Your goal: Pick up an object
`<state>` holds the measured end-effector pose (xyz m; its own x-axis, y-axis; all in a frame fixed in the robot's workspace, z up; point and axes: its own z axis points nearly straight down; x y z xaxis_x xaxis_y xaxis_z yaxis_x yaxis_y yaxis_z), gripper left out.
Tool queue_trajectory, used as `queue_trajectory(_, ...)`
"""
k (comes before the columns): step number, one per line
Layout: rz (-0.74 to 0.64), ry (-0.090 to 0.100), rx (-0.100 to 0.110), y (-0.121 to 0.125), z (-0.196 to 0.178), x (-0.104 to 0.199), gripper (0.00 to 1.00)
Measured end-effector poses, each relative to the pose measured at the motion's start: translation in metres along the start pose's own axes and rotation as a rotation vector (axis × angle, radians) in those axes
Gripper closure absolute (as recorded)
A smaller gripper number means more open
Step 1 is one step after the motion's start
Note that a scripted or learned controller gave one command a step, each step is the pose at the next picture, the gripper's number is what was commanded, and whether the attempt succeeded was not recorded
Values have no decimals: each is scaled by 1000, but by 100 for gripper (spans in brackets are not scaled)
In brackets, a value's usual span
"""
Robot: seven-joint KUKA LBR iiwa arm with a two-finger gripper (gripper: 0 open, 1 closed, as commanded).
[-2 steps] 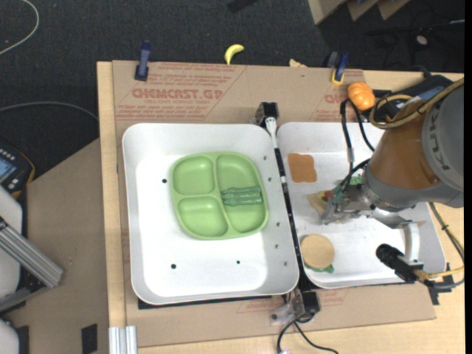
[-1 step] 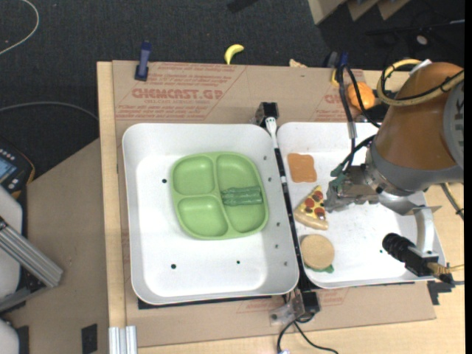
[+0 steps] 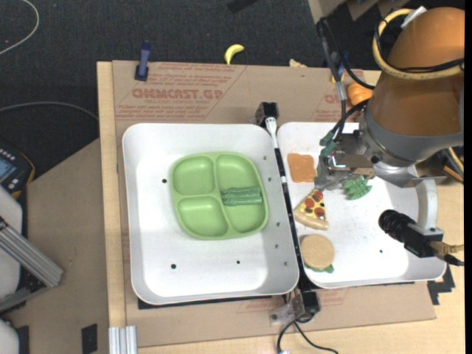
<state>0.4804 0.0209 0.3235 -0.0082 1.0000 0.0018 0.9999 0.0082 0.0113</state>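
Your hand [image 3: 333,174] hangs in the right bin [image 3: 413,271], just above the pizza slice [image 3: 312,208]; whether it's open I cannot tell. Centre over the slice before descending.

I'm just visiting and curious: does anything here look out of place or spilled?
Mostly tidy. The one stray is a small yellow banana-shaped toy, lying on the dark floor beyond the cardboard sheet, away from both bins. The toy pizza slice and other play food lie inside the right white bin.
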Motion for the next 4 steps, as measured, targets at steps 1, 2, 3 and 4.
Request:
queue_trajectory(1,2,2,-9,2,-164,36,100)
queue_trajectory(2,-2,-2,20,-1,-70,133,100)
queue_trajectory(3,6,-2,9,1,-86,128,100)
queue_trajectory(4,15,-2,4,1,-125,63,100)
